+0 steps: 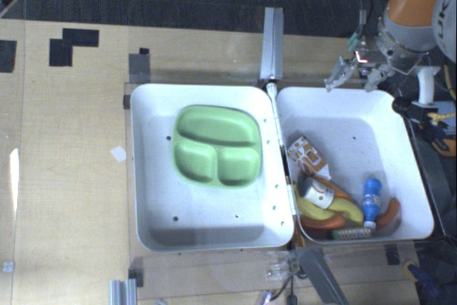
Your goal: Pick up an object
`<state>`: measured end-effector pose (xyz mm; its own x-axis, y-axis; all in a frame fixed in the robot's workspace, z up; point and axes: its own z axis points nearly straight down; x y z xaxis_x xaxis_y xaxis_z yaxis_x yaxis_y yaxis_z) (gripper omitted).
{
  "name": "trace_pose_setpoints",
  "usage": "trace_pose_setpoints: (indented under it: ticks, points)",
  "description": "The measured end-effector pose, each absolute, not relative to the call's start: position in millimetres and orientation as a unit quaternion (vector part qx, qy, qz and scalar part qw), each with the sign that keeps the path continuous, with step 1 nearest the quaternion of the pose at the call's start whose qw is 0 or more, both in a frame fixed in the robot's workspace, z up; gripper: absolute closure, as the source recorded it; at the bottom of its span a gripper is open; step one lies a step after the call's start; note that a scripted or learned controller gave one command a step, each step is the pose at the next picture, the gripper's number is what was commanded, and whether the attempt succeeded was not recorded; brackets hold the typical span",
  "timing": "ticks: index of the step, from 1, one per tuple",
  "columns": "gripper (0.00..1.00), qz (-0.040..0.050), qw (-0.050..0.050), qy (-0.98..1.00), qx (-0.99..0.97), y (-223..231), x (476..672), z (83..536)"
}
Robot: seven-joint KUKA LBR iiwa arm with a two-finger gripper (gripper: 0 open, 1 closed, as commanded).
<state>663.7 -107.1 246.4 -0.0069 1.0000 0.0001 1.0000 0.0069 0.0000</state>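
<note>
**End effector parked over right bin's far edge, nothing grasped yet**

End effector [355, 73] hangs over the far rim of the right bin [357, 105], near its far-right corner. Fingers look spread apart with only bare rim between them, so released and carrying nothing. My guess is it's a staging pose: high and clear of the bin walls so the arm can drop straight onto a target.

All candidate objects are bunched in the right bin's near edge and near-left corner, well apart from the end effector:
- patterned packet [305, 153], lying against the left wall, furthest up the bin
- yellow banana [325, 209], touching a small dark-and-white item [315, 191] that I can't identify
- blue bottle [370, 201], lying on its side toward the near-right
- red-brown sausage shape [389, 213], curled along the near wall

The pile probably sits there because the bin floor slopes or things slid together. That clutter makes a clean pinch hard.

Left bin [153, 153] holds a green divided tray [217, 145], roughly centred, flat, compartments up. Too wide for a two-finger pinch, I'd say.

Easiest pick in my view: the bottle or the packet, both at the pile's edge with free sides. The far half of the right bin is bare, so there's room to descend.
</note>
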Motion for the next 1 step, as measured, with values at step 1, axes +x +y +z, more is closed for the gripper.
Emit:
trace_pose_setpoints:
  ticks: [1]
  points:
    - [0.00,0.0001,0.000,-0.725,-0.688,-150.1,669.5,102.3]
